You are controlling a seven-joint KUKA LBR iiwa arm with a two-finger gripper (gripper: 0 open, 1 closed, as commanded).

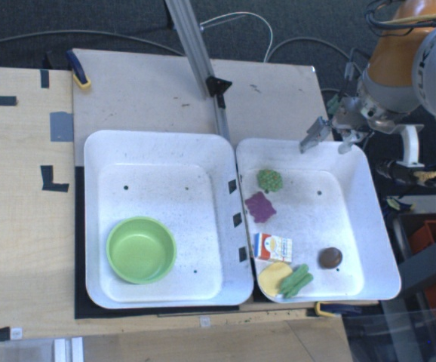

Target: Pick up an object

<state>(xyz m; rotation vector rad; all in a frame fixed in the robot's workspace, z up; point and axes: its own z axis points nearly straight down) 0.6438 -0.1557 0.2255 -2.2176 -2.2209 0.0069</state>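
Note:
My gripper hangs over the far edge of the right bin, open, with nothing between its two fingers. In that bin lie a green broccoli-like piece, a purple piece, a small white and orange carton, a yellow piece with a green pod across it, and a dark brown ball. All of them sit nearer the camera than the gripper and apart from it.
The left bin holds a green bowl in its near left corner. A slanted metal pole rises behind the bins. Cables run across the dark floor at the back.

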